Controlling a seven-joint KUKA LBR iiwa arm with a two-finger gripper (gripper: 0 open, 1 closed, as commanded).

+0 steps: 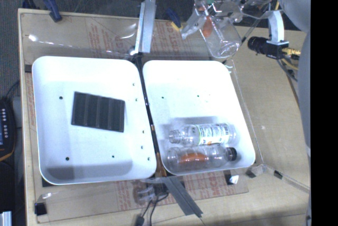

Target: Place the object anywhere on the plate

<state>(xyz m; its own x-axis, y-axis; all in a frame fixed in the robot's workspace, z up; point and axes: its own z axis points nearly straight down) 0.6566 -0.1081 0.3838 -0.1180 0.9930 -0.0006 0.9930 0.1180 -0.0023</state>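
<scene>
Two shallow white bins sit side by side on the desk (269, 109). The left bin (42, 69) carries the dark ribbed rectangular plate (98, 112). The right bin (185, 69) holds a clear plastic bottle with a white label (203, 134), and touching it on the near side, a clear bottle with an orange core (203, 156).

The task's thing, a clear plastic bottle-like container (222, 43), hangs under the gripper (207, 18) over the far rim of the right bin, well apart from the plate. The fingers look clamped on its upper part, with one pale finger on its left flank. The clear plastic makes the contact hard to read.

Orientation: the long axis slants from upper left at the gripper down to lower right. The round end points down and right, towards the bin's far right corner. Whether that end is open or closed, I cannot tell.

Step in hand, as I judge it: carry to the plate.
- Stay high enough that the low end passes over the divider between the bins.
- Travel left and towards the near side until centred over the dark rectangle.
- Lower until the low end is just above the plate, then release. A tilted round body is likely to roll, so aim for the middle, with the axis along the plate's longer side if the wrist allows.
</scene>
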